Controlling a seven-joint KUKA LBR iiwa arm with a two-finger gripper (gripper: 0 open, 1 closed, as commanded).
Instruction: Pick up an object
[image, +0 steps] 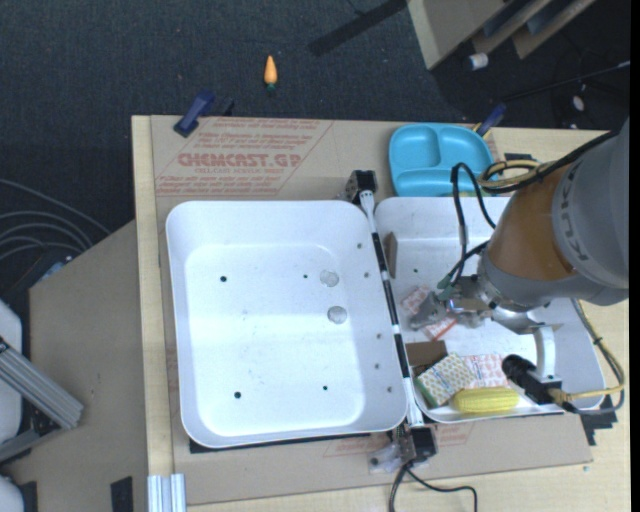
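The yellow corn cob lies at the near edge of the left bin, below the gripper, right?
Not quite. The camera view shows the yellow corn cob at the near edge of the right bin, below the gripper.

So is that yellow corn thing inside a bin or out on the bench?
Inside: the yellow corn lies in the right bin, by its near rim.

The grey arm (590, 230) reaches in from the right; its orange band (525, 235) sits above the wrist; the gripper (450, 305) points down-left, low.
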